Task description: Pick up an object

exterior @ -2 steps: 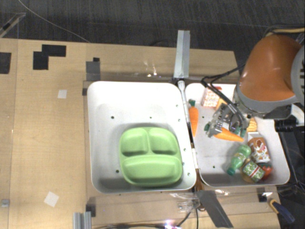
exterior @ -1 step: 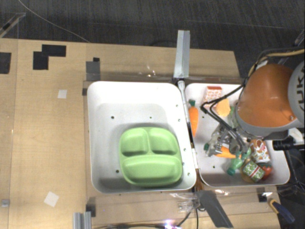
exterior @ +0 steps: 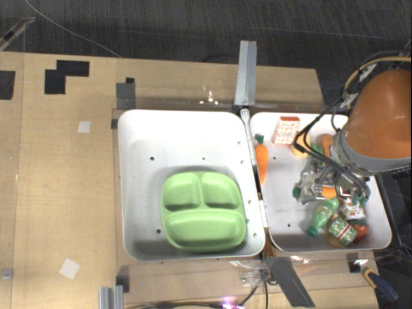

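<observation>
My gripper (exterior: 327,188) hangs low over the right bin (exterior: 283,237), above a cluster of small objects near its front right corner. A small orange item (exterior: 329,191) shows right at the gripper; whether it is held cannot be made out. Just below lie a green bottle (exterior: 320,216) and a green and red packet (exterior: 342,231). A carrot (exterior: 261,160) lies along the bin's left wall. A small white and orange box (exterior: 286,131) sits at the far side.
The left bin (exterior: 138,147) holds a green divided plate (exterior: 203,210) towards its front. The arm's orange band (exterior: 385,118) covers the right bin's far right part. A metal post (exterior: 246,76) stands behind the divider between the bins.
</observation>
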`<state>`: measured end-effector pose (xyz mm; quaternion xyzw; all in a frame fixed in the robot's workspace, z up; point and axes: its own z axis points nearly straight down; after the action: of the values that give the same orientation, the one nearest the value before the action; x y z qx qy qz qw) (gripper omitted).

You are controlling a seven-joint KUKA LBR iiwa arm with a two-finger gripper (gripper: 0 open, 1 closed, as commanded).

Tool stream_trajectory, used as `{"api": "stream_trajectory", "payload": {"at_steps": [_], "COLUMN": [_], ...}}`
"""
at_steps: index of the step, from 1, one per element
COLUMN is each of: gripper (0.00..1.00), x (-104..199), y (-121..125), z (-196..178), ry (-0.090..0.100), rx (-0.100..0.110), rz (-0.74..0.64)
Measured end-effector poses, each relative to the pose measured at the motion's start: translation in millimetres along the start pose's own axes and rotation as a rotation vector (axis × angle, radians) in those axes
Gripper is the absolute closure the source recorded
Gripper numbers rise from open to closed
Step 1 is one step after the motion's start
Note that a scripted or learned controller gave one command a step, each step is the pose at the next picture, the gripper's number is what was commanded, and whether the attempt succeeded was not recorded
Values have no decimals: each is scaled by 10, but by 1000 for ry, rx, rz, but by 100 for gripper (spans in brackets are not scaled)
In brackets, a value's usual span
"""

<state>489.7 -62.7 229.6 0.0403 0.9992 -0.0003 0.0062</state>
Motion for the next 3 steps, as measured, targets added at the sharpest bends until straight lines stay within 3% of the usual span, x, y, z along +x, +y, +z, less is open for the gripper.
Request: {"api": "stream_trajectory", "payload": {"at_steps": [1, 2, 3], "gripper": [100, 100, 100], "x": [-1016, -1513, -1537], "y": [30, -311, -289], "z": [476, 212, 84], "ry": [8, -1, -11], "rx": [-1, 1, -1], "rz": [-9, 32, 29]}}
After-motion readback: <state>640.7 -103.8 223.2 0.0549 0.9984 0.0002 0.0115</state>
